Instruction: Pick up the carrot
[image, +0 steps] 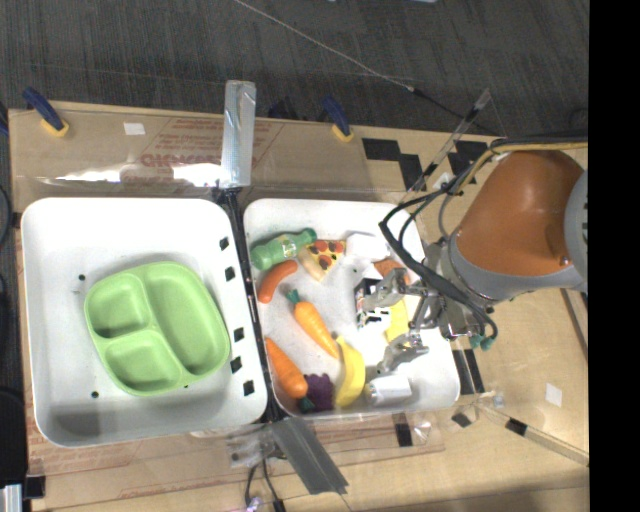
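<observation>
The carrot (314, 327), orange with a small green top, lies slantwise in the middle of the right bin (440, 372). My gripper (390, 323) hangs over the right part of that bin, about a hand's width to the right of the carrot and apart from it. Its two fingers (376, 296) stand open. A pale yellow piece (397, 322) shows in the gap between them; I cannot tell if they touch it. The carrot itself is not between the fingers.
Around the carrot lie a green bottle (278, 247), a pizza slice (322, 259), an orange sausage (276, 282), a banana (350, 372), purple grapes (318, 390) and another orange piece (286, 370). The left bin (60, 410) holds a green divided plate (156, 326).
</observation>
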